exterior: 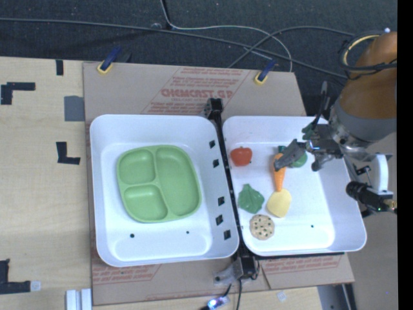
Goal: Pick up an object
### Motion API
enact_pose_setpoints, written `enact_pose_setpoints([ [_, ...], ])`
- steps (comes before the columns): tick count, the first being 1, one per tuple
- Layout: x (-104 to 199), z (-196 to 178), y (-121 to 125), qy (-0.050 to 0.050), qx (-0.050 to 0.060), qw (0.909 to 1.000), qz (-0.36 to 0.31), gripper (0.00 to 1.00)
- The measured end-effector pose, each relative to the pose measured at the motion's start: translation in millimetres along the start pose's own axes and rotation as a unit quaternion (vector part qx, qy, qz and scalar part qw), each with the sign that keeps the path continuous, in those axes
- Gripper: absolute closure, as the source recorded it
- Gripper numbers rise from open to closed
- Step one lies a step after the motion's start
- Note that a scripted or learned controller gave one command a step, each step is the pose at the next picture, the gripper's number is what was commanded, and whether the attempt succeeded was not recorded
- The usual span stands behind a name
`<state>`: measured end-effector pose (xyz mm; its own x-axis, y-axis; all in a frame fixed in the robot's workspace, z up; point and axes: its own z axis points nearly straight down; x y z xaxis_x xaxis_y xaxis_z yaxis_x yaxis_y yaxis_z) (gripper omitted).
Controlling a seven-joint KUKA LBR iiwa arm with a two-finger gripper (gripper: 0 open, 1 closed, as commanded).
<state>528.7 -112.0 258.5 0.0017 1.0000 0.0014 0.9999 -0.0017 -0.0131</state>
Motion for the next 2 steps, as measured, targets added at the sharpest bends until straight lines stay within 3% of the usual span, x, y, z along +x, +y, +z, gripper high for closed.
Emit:
enact_pose_setpoints([
  [1, 0.3, -5.8, 2.0, -0.001, -0.005, 1.0, -0.002, 0.0],
  [2, 5.6, 39.0, 2.0, -0.001, -0.004, 1.0, -0.001, 0.0],
])
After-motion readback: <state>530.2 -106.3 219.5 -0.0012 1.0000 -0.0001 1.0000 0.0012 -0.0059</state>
